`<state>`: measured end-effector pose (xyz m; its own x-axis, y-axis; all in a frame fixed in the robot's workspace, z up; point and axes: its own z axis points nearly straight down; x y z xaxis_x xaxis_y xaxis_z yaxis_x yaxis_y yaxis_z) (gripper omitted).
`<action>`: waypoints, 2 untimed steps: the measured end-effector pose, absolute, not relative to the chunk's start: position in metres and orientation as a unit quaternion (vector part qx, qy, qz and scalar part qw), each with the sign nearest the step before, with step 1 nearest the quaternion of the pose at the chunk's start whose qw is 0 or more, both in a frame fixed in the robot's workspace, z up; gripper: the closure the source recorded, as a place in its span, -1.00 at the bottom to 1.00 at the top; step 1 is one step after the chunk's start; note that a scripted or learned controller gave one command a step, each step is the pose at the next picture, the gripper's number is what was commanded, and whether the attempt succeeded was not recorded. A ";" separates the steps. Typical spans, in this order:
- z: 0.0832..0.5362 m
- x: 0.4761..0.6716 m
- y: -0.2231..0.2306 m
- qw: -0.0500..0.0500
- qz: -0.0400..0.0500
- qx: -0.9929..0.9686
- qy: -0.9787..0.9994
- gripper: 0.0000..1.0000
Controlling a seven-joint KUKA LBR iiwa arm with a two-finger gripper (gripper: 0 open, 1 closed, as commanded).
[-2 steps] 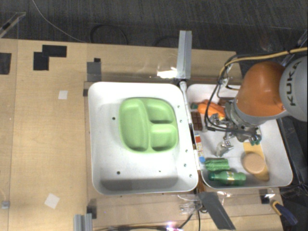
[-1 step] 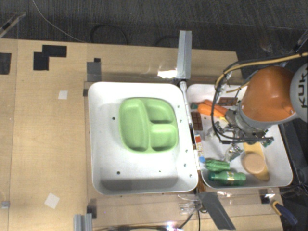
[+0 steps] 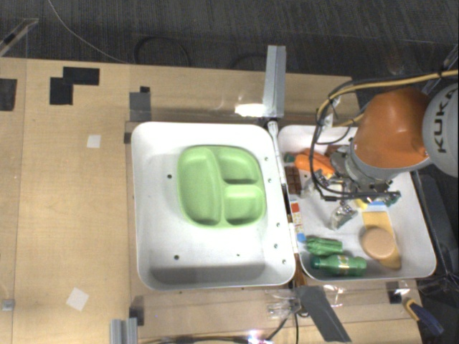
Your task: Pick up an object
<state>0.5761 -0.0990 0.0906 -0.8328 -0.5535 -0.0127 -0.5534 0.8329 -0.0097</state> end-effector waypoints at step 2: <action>0.090 0.599 -0.097 0.008 -0.004 -0.485 0.874 -1.00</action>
